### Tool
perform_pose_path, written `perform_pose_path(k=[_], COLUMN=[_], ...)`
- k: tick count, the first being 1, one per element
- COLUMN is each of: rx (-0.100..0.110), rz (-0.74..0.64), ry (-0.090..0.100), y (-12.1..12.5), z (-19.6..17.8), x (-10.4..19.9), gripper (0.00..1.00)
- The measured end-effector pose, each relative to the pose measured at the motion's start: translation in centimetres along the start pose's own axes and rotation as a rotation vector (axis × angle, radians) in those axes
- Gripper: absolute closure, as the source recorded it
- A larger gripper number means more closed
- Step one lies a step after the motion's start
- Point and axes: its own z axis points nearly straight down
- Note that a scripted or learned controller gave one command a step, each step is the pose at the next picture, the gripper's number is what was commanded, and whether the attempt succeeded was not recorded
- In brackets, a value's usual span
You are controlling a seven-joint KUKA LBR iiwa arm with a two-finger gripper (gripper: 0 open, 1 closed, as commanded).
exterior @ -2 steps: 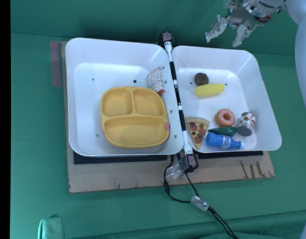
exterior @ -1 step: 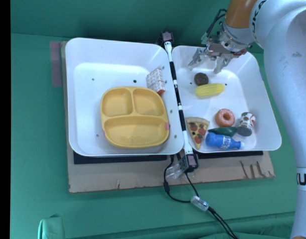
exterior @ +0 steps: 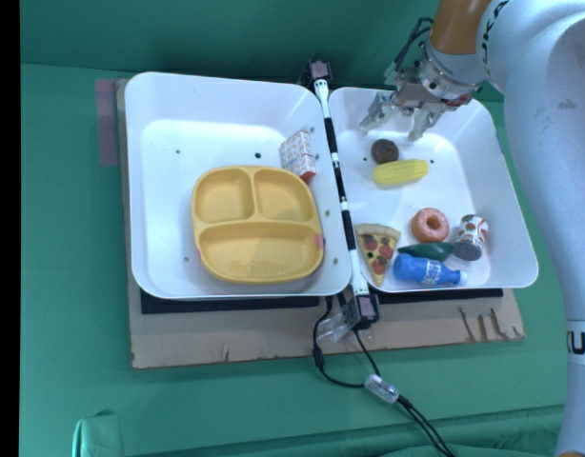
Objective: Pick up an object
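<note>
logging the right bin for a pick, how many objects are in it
7: chocolate cookie and corn cob at the far end; donut and can mid-bin; pizza slice, green pepper, blue bottle nearest the camera.

Arm reaching in from right, hand (exterior: 396,122) pointing down, fingers spread apart.

Two white bins sit side by side on a brown board (exterior: 226,346). The board lies on a green desk (exterior: 64,255). A strip with black and white parts (exterior: 336,174) runs between the left bin (exterior: 159,98) and the right bin (exterior: 502,184). A black cable (exterior: 407,407) trails from the front of the strip across the desk. Dark tape (exterior: 106,122) sticks beside the left bin.
</note>
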Motion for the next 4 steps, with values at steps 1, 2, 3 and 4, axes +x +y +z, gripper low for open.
perform_pose_path(k=[1, 2, 3, 4], rx=[-0.008, -0.008, -0.005, -0.008], rz=[0.001, 0.001, -0.002, 0.000], ry=[0.010, 0.007, 0.004, 0.020], y=[0.3, 0.3, 0.1, 0.3], z=[-1.8, -1.9, -0.5, -1.9], x=[0.4, 0.3, 0.3, 0.9], gripper=[1.00, 0.00, 0.00, 1.00])
